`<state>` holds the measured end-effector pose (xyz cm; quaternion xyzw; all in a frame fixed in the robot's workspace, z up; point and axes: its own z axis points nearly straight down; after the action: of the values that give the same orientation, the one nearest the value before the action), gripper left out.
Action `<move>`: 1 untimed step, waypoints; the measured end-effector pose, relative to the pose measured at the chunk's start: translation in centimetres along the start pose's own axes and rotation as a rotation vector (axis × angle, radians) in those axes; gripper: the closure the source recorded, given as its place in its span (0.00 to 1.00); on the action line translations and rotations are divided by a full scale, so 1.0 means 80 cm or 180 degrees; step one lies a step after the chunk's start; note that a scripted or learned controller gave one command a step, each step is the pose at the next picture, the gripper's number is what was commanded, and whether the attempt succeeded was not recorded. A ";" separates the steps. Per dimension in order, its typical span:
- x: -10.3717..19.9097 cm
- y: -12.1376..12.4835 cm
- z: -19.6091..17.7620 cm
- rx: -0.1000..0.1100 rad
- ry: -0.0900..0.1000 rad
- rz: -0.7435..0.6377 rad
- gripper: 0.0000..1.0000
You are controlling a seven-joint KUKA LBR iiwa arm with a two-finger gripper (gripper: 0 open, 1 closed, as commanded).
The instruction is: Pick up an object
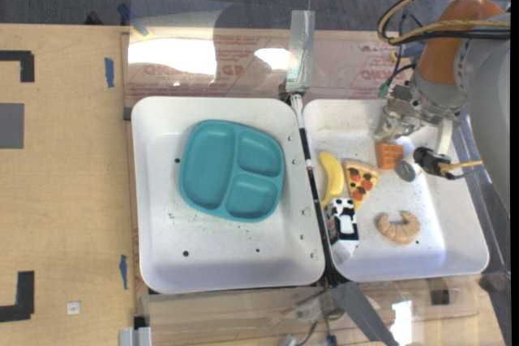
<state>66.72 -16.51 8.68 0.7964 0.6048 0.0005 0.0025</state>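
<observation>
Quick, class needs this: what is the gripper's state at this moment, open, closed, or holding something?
Gripper: cannot be told; it sits low in the right bin, just above the orange waffle piece.

A teal divided plate (232, 170) is sitting in the left white bin (154, 255). Clear plastic sheeting (243, 61) is catching glare behind both bins on the wooden bench (57, 174).
</observation>
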 end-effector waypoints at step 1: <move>0.058 -0.025 -0.001 0.0012 0.0013 0.1129 1.00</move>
<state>66.00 -11.53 8.75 0.8906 0.4548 0.0014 -0.0003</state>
